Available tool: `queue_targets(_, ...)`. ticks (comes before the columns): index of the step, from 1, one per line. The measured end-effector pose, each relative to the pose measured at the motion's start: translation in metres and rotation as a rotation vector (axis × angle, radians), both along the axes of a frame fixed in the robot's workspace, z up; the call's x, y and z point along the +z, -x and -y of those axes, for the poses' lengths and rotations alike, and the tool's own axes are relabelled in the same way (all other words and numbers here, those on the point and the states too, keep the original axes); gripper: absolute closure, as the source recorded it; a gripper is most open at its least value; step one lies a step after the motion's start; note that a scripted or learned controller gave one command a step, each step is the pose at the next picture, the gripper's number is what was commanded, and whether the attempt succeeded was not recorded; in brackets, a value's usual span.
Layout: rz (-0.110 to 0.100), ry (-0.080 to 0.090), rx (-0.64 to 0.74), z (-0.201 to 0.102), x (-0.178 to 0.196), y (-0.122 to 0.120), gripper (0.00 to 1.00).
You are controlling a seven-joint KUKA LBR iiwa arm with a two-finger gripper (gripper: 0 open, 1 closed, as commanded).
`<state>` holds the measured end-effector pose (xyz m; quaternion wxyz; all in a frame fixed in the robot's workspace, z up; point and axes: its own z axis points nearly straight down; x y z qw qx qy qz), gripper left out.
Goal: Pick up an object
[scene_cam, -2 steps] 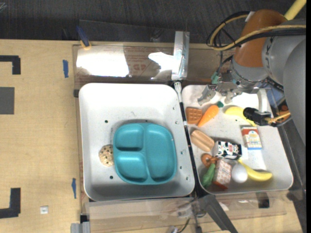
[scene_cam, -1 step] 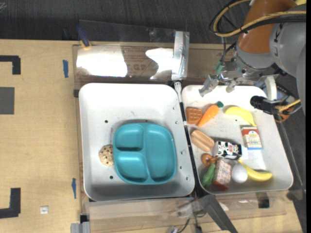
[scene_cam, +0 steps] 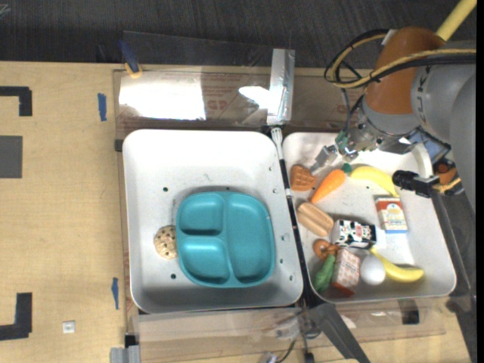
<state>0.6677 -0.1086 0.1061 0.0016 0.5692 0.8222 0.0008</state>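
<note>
The arm's orange band [scene_cam: 399,70] sits above the right bin [scene_cam: 441,237], and the gripper [scene_cam: 338,151] hangs low over that bin's far left corner, just above a toy carrot [scene_cam: 329,184]. Its metal fingers stand slightly apart with nothing between them, though at this size that reading is only probable.

The right bin, a shallow white tray with rounded corners, holds a crowd of smooth plastic play food. The carrot is a glossy orange cone with a green top. Beside it lie a ridged brown waffle piece [scene_cam: 302,177], a curved yellow banana [scene_cam: 373,177], and a tan bread-like roll [scene_cam: 314,218]. A small carton [scene_cam: 391,214] with a red and white label stands near the right wall; its print is too small to read. A black-and-white patterned box [scene_cam: 355,234], a white egg [scene_cam: 371,271] and a second banana [scene_cam: 401,271] sit nearer the front.

The left bin [scene_cam: 144,203] carries a teal divided plate [scene_cam: 224,237] with three compartments, and a speckled cookie [scene_cam: 165,241] touching its left edge.
</note>
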Motion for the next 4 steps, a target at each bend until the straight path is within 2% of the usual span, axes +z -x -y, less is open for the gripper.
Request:
queue_targets(1, -0.016, 0.0, 0.482, 0.028, -0.009, 0.002, 0.0)
queue_targets(2, 0.015, 0.007, 0.265, 0.017, -0.009, 0.016, 0.0)
queue_targets(3, 0.001, -0.001, 0.087, 0.004, -0.019, 0.038, 0.0)
queue_targets(4, 0.01, 0.002, 0.087, 0.004, -0.006, 0.035, 1.0)
